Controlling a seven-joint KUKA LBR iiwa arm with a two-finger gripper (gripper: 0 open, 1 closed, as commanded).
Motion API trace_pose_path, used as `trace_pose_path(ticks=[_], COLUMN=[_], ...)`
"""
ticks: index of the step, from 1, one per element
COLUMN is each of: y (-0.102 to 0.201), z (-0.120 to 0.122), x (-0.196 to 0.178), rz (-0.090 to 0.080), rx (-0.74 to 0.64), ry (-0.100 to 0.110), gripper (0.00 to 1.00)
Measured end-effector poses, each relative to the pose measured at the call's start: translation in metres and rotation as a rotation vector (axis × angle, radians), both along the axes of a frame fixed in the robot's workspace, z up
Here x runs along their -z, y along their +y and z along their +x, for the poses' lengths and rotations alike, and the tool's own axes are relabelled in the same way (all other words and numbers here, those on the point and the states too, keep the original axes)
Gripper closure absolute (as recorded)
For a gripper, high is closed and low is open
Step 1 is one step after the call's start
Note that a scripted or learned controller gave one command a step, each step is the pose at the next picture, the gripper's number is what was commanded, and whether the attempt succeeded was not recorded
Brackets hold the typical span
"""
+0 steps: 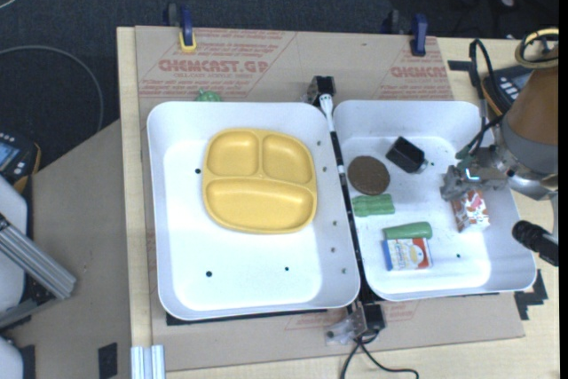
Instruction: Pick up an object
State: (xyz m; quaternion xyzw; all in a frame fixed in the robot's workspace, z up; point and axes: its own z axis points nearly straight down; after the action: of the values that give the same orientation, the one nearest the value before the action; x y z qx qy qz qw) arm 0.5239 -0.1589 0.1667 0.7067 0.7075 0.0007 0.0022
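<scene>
A: From the overhead camera, where is the gripper [463,180]?

B: Low in the right bin [444,278], near its right wall, directly over a red-and-white packet [470,211]. The packet lies just below the gripper, perhaps touching it. Whether the fingers are open or closed, I cannot tell; they are too small and blurred.

A: So that packet is the target?

B: Judging by position, likely. Other candidates sit in the same bin: a black block [406,153], a brown disc [367,175], a green piece [373,206] and a blue-and-white box [407,253] with a green top edge. The left bin [240,280] holds a yellow divided plate [259,180].

A: What could go wrong?

B: The packet looks thin and crinkly, lying close to the bin wall. The fingers may close on a corner only and let it slip on lifting, or push it against the wall instead of gripping it.
</scene>
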Motion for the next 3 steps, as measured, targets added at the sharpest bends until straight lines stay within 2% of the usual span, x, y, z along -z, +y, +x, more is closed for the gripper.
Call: trace_pose_path(ticks=[1,2,3], y=[0.069,0.174,0.233], z=[0.032,-0.012,-0.04], x=[0.039,-0.021,-0.086], rz=[0.004,0.005,0.004], rx=[-0.005,-0.008,-0.005], ry=[0.006,0.004,-0.001], gripper=[1.0,1.0,1.0])
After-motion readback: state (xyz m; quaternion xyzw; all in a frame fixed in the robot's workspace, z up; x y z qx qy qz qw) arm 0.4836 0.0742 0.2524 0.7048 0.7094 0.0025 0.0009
